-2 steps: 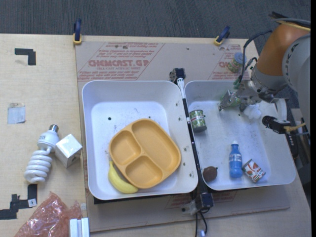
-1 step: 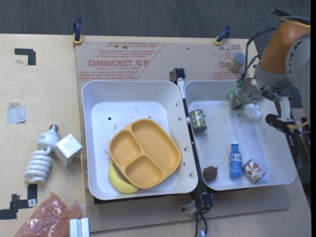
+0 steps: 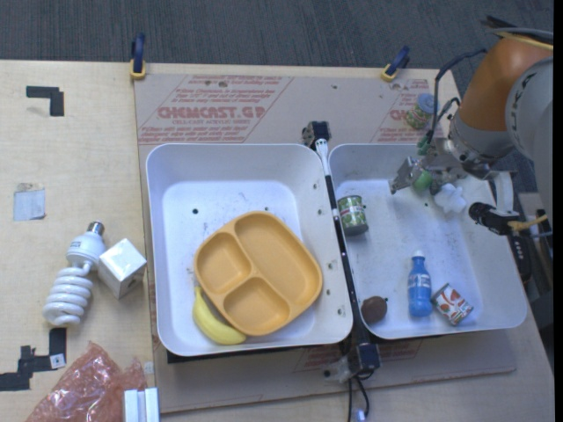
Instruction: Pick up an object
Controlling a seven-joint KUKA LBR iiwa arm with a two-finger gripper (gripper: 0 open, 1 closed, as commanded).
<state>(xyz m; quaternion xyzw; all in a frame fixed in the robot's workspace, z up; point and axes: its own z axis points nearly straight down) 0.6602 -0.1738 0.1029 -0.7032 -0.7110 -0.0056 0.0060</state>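
Observation:
My gripper (image 3: 420, 177) hangs low over the far right corner of the right bin (image 3: 493, 323), under the orange-banded wrist. A small green thing (image 3: 425, 181) shows right at the gripper, and a white crumpled object (image 3: 450, 199) lies just to its right. Further down the same bin lie a green can (image 3: 353, 214), a blue bottle (image 3: 420, 284), a small red and white carton (image 3: 453, 305) and a brown round object (image 3: 374, 308). The left bin (image 3: 167, 236) holds an orange divided plate (image 3: 257, 272) lying over a banana (image 3: 214, 322).
The divider between the two bins (image 3: 332, 209) runs just left of the green can. On the bench to the left lie a spiral light bulb (image 3: 70, 280), a white cube (image 3: 121, 266) and a red mesh bag (image 3: 88, 385). Blue clamps (image 3: 138, 55) hold the board's far edge.

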